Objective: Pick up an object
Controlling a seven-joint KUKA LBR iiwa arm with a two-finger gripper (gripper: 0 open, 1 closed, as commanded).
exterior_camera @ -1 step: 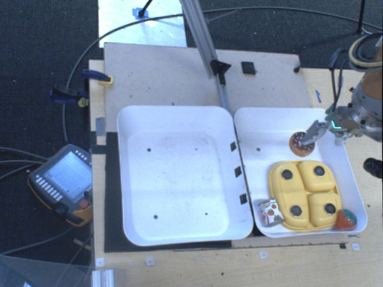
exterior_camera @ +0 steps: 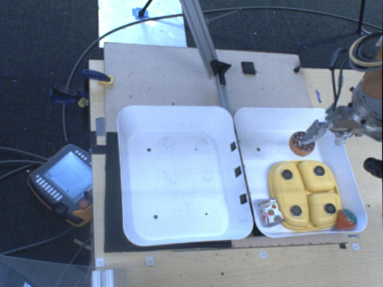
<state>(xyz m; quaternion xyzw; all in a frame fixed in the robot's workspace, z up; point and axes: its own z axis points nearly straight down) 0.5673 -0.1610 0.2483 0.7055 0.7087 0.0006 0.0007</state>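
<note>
My gripper (exterior_camera: pixel 309 137) reaches in from the right over the right bin (exterior_camera: pixel 257 130), its tip right above a small brown donut-shaped toy (exterior_camera: pixel 298 144). A large yellow block with four dark-dotted bumps (exterior_camera: pixel 304 194) lies in the front of the same bin. A small white and red patterned piece (exterior_camera: pixel 270 212) rests by the block's front left corner. A red strawberry-like toy (exterior_camera: pixel 346 219) sits at the bin's front right corner. Whether the tip touches the donut toy cannot be made out.
The left bin (exterior_camera: pixel 131 124) lies beside the right one, with black clips (exterior_camera: pixel 238 172) along the shared rim. A slanted metal pole (exterior_camera: pixel 200 28) rises behind the bins. A teach pendant (exterior_camera: pixel 63 183) lies off the bench's left edge. Cables cross the floor.
</note>
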